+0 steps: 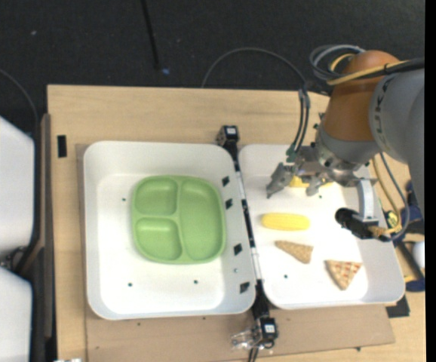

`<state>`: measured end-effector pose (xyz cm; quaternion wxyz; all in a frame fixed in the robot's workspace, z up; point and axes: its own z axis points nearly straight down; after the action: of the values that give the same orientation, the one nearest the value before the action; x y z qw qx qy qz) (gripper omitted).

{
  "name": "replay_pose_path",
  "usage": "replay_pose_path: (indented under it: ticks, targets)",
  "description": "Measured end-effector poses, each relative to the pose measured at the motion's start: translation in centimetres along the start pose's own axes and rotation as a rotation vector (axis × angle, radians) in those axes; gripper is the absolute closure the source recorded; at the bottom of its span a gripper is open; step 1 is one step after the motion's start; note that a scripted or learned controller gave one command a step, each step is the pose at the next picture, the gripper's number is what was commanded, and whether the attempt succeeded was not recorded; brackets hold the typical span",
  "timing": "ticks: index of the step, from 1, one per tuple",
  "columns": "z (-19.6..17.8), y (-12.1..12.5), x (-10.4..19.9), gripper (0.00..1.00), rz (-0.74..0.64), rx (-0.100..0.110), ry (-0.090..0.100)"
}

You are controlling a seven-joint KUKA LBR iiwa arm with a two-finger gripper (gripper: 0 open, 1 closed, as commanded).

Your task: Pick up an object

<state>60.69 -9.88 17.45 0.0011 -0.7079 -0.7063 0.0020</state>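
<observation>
Camera view looks down at a slant on a wooden bench [165,100] holding two shallow white bins side by side. No brand, label or writing can be read anywhere. Inside the left bin [105,277] lies a green plate [179,219] divided into three sections. Inside the right bin [376,281] lie a yellow corn cob [284,222] near the middle, a tan triangular wedge [294,250] just below it, and a pizza slice [343,272] toward the lower right. A small yellow piece [299,180] sits at the top of this bin, partly hidden. Above it hangs the gripper [296,184], fingers spread wide on either side of the yellow piece, not closed on it.
</observation>
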Motion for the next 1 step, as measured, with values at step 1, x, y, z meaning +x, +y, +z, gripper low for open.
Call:
replay_pose_path:
  ticks: [1]
  targets:
    - [6.21, -0.53, 0.26, 0.0, 0.001, 0.001, 0.0]
